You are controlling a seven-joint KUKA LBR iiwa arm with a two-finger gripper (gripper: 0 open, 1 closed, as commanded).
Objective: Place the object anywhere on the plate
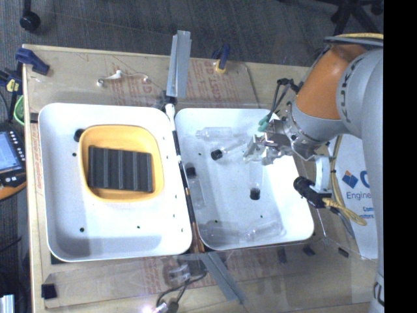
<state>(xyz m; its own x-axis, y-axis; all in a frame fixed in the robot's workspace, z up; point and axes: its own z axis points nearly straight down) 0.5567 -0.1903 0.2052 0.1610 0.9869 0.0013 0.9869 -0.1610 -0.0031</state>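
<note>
Bench on dark carpet, office-chair bases behind.
Wood benchtop (260,83), blue clamps (30,60) at the back-left edge, chair casters (28,22) at top, handheld screen (9,155) at left, even overhead light.

Arm (355,77): grey casing, broad orange band above wrist. Gripper (260,150) metallic, green-tipped cable at its 12 o'clock; black fitting at 5 o'clock.

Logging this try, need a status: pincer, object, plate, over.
Pincer over right bin, grip unclear. Clear objects lie in that bin. Yellow plate in left bin carries a dark ridged block.
</note>
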